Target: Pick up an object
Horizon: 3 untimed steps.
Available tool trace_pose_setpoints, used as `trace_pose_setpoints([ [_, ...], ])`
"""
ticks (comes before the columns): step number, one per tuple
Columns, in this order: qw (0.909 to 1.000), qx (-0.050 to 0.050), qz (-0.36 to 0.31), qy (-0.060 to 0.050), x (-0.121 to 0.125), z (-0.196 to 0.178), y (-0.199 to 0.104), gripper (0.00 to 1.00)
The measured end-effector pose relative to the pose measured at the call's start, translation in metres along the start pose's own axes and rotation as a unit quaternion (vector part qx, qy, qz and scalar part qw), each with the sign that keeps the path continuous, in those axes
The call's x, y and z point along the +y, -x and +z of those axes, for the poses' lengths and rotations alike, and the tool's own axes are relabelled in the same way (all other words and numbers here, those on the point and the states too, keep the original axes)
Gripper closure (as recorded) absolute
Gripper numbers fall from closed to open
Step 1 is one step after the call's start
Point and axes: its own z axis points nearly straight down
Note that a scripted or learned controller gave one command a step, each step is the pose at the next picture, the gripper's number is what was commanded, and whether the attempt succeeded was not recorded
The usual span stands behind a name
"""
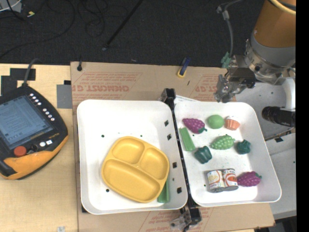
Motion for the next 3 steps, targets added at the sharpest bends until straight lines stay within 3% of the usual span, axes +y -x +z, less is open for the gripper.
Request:
trace_pose_setpoints([
  [1,1.0,0.0,0.001,-0.004,-0.041,0.038,0.004,1.0],
  [2,1.0,0.002,-0.003,0.001,-0.098,-0.008,-0.064,1.0],
  [3,1.0,0.0,-0.002,-0.001,-0.096,-0.018,-0.116,1.0],
])
